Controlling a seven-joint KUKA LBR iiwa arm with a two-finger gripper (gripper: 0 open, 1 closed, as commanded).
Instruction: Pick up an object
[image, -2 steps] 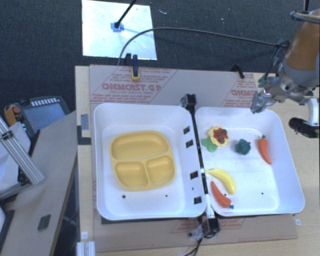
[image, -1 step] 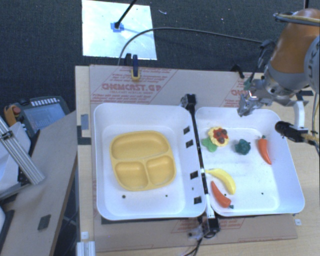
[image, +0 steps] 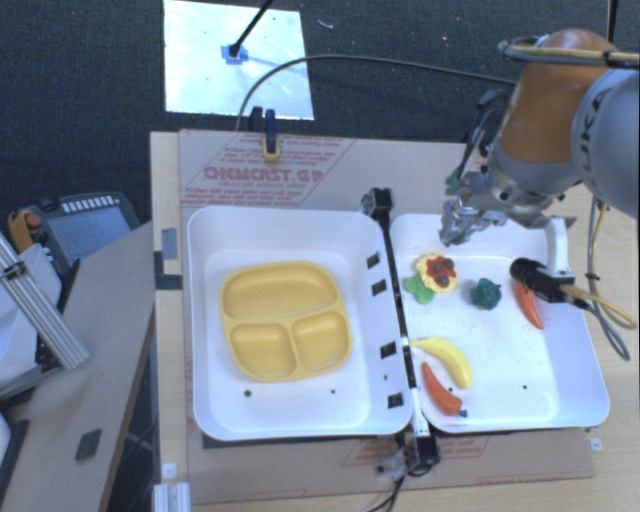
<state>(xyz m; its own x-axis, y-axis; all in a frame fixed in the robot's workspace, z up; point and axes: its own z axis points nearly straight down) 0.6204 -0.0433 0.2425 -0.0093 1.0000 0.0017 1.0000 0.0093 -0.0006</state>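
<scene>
My gripper (image: 453, 230) hangs over the far part of the right bin (image: 575, 400), just above and behind a small round pizza toy (image: 437, 270). Nothing shows in its grasp. A green leafy piece (image: 419, 289) lies against the pizza's left side. To the right of the pizza sit a dark green broccoli (image: 486, 293) and an orange carrot (image: 529, 306). Nearer the front lie a yellow banana (image: 446, 358) and a red pepper with a green stem (image: 441, 391).
The left bin (image: 210, 250) holds a yellow divided plate (image: 285, 320). A black clip strip (image: 390, 300) runs along the seam between the bins. The arm's orange band and grey wrist (image: 560, 110) loom over the right bin's far right corner.
</scene>
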